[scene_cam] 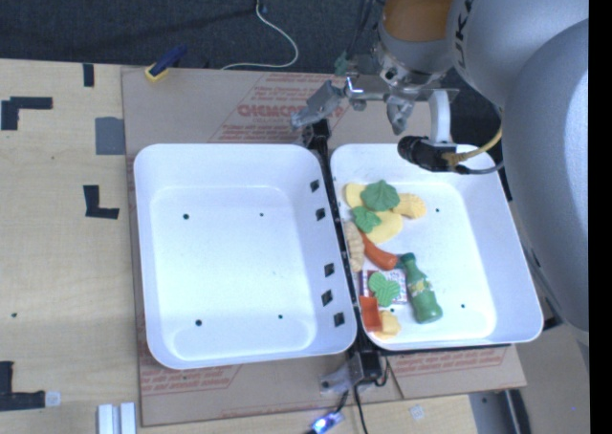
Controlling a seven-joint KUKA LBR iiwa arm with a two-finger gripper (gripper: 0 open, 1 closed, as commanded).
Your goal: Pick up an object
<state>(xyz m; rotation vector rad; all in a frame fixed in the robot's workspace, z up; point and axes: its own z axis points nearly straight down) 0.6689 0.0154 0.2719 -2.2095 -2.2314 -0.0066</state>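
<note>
Toys [387,250] lie heaped along the right bin's [478,231] left wall: near, a green bottle [421,293] beside a small card [385,287]; farther, an orange piece [379,253], then yellow and green ones. Beyond the bin's far rim hovers the gripper [402,102]; how its claw stands I cannot tell. Crowding risks a slipped or doubled grab.

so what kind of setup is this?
Likely a robot lab picking bench: a KUKA arm over two white bins, toy food piled in the right one, on cardboard with loose cable.
</note>
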